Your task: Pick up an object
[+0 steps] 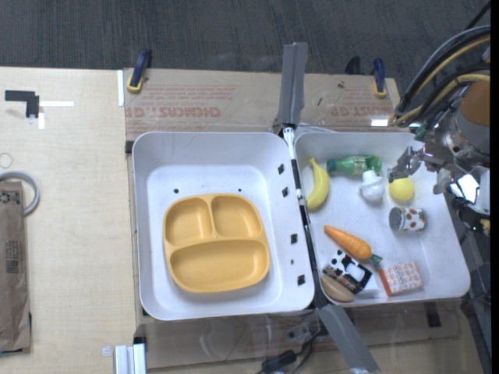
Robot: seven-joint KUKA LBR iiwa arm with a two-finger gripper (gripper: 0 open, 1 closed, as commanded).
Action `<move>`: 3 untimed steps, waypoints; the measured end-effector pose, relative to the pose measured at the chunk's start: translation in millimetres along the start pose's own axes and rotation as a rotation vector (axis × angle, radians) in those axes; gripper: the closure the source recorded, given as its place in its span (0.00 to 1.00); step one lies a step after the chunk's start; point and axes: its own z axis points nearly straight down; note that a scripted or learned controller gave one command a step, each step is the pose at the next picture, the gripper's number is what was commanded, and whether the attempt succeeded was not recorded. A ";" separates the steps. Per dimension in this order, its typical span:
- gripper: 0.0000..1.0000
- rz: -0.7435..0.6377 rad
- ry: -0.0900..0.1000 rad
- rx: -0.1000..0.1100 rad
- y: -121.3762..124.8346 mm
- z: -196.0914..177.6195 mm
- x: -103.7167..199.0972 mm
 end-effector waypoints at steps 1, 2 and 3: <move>0.00 0.379 0.000 0.004 -36.2 2.8 -38.8; 0.00 0.310 0.001 0.003 -79.0 -27.7 -28.1; 0.00 0.541 0.000 0.003 -62.1 -30.5 -47.9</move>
